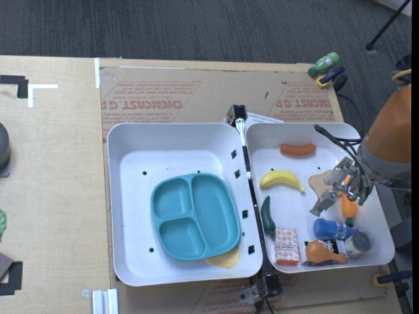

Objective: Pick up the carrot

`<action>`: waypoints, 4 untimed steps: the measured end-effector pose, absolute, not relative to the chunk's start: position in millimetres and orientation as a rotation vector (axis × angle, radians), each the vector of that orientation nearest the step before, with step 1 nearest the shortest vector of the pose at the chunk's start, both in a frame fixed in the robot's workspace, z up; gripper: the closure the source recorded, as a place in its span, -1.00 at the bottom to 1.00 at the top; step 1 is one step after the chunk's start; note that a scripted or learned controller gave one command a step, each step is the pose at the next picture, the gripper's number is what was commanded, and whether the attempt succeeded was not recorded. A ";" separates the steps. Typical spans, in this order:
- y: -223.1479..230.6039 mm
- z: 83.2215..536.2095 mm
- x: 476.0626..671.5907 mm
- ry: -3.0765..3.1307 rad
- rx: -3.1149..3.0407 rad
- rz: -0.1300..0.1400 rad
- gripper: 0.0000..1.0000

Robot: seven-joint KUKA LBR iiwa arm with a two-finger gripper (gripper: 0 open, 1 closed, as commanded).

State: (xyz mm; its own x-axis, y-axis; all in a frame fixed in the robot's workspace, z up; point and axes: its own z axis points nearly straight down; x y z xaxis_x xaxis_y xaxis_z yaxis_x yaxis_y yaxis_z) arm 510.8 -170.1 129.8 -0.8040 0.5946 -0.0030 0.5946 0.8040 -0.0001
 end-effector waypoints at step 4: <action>-86.6 224.5 485.3 2.885 1.235 0.000 1.00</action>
State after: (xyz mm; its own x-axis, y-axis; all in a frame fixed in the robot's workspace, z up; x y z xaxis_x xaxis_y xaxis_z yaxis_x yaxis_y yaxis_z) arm 485.3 -86.6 224.5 -0.6902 0.7236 -0.0030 0.7236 0.6902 0.0015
